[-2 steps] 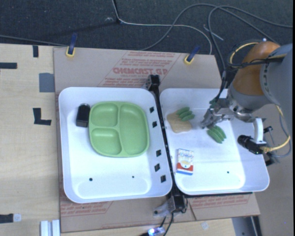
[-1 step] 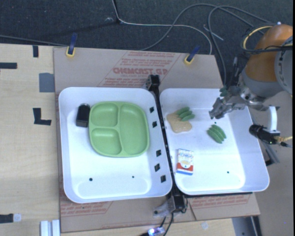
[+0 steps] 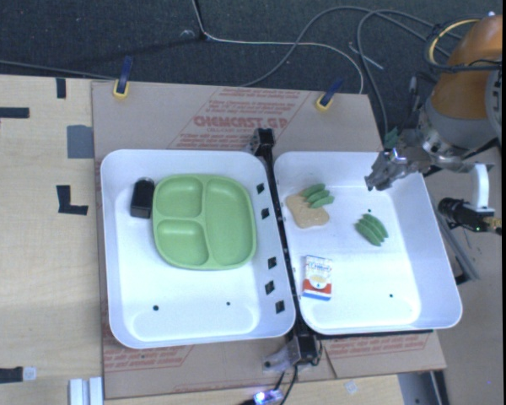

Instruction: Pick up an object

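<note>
Objects for picking lie in the right bin (image 3: 422, 226), the one nearer the arm in the camera view: a tan, bread-like piece (image 3: 308, 214) sits near the bin's left wall, with a small green pod-shaped toy (image 3: 319, 197) touching or overlapping its upper edge. Apart from these, toward the middle of the bin, lies a second green pod (image 3: 372, 229), tilted on a diagonal. Lower down, close to the left wall, a small white carton with red and blue print (image 3: 318, 278) lies flat. The gripper (image 3: 379, 175) hangs over the upper right part of this bin, near its far rim, above bare white floor and well apart from every item; nothing shows between its fingers, and whether they are spread or pressed together cannot be told at this size. The grey arm with its orange band (image 3: 476, 45) comes in from the right edge. In the left bin (image 3: 118, 251) a green divided plate (image 3: 204, 222) with three compartments lies flat, and a small black block (image 3: 142, 198) sits just beside its left edge. Both bins rest on a brown cardboard sheet (image 3: 228, 116) held by two yellow-and-blue clamps (image 3: 121, 84) at its far edge.
</note>
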`<state>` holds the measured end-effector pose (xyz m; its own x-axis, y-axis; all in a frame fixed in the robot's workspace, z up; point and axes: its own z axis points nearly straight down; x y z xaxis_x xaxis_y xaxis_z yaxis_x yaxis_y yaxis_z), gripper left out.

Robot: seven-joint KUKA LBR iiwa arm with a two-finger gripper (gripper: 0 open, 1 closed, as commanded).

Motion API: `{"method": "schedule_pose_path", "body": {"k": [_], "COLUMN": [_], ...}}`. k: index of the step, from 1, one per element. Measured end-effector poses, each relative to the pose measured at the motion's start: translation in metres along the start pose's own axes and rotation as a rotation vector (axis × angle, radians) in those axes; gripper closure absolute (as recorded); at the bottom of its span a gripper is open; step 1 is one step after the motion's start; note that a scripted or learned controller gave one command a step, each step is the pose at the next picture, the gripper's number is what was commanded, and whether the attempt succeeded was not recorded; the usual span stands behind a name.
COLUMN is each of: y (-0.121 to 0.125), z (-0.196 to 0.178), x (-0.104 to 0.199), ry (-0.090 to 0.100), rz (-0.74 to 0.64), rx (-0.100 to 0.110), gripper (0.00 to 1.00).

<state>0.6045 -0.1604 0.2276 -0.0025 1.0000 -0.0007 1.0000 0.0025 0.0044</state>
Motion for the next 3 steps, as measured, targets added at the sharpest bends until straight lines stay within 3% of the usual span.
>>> {"method": "schedule_pose_path", "body": {"k": [1,3], "y": [0.001,0.016], "z": [-0.025,-0.001], "x": [0.000,0.109], "ry": [0.000,0.002], "rz": [0.001,-0.004], "rx": [0.002,0.006], "gripper": [1.00,1.00]}}
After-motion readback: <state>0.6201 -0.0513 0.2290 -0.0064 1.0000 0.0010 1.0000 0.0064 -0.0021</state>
